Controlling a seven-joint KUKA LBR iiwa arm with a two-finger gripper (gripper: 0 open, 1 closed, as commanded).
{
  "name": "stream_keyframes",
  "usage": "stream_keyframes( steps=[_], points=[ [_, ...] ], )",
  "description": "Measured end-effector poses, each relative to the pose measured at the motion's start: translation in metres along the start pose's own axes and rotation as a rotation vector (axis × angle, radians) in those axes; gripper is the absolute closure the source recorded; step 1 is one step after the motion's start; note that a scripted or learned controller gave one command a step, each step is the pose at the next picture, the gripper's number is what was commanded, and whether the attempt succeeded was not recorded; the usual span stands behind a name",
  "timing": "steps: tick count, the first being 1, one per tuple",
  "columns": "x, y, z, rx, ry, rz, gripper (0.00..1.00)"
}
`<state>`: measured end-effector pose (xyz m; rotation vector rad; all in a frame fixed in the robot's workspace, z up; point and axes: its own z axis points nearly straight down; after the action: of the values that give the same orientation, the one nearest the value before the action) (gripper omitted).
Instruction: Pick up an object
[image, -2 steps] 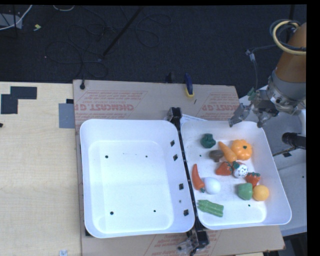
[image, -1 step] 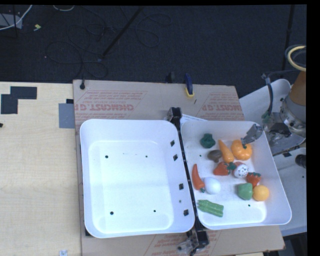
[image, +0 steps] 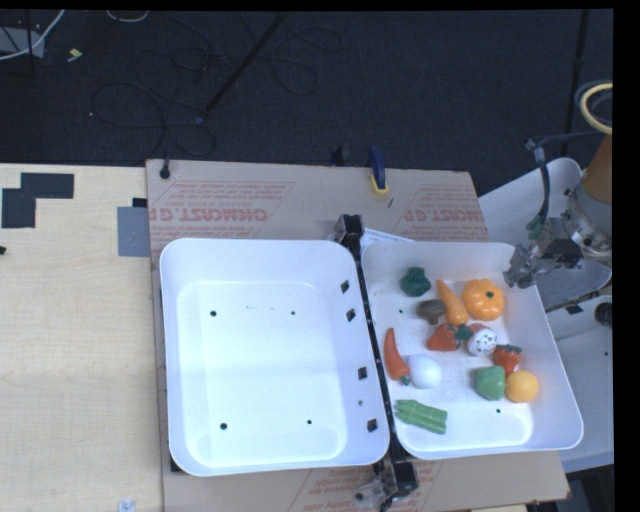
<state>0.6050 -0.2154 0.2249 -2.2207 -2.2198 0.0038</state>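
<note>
The right bin (image: 560, 425) holds several toy foods. Among them are an orange pumpkin (image: 483, 299), a carrot (image: 452, 302), a dark green piece (image: 415, 281), a white egg (image: 425, 373), a red chili (image: 394, 354), a green pepper (image: 489, 382), a yellow-orange fruit (image: 522, 387), a white die (image: 483, 343) and a green pod (image: 421, 416). My gripper (image: 527, 264) hangs at the bin's far right rim, just right of and beyond the pumpkin. I see nothing held in it.
The left bin (image: 180, 300) sits beside the right one, joined along a black divider (image: 365, 340). Both rest on a cardboard sheet (image: 250, 205) on the wooden bench. The arm's wrist (image: 590, 215) comes in from the right edge.
</note>
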Motion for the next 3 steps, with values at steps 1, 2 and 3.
stream_keyframes(
  steps=[1, 2, 3],
  points=[
    [0.023, -0.019, 0.054, 0.004, 0.003, 0.001, 1.0],
    [0.066, -0.035, -0.109, -0.017, -0.001, -0.006, 1.0],
    [0.059, -0.013, -0.052, 0.002, 0.0, 0.0, 1.0]
  ],
)
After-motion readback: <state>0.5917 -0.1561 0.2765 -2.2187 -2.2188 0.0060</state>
